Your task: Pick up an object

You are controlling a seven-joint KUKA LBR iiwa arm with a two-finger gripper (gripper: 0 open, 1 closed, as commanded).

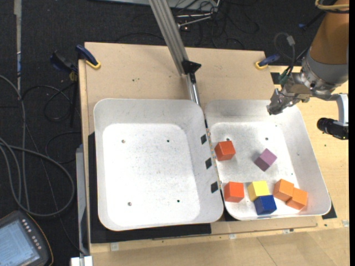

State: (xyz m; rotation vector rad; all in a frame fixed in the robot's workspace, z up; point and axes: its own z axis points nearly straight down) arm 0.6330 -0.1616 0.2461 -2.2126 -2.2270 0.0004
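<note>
The surface (144, 65) carried two bins. The arm (327, 43) reached over the right bin (310, 148), its end effector (275, 107) hanging above that bin's far edge; its opening could not be made out, and nothing showed in it. Inside that bin lay orange cubes (224, 150), a purple cube (265, 159), a yellow cube (258, 190) and a blue cube (265, 204).

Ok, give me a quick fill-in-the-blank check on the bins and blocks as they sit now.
1. All the blocks lie in the ____ bin.
2. The yellow block touches the ____ block just in front of it.
3. The block lying apart, nearest the tool, is ____.
4. The tool hovers over the bin's ____ rim.

Missing words: right; blue; purple; far
</note>
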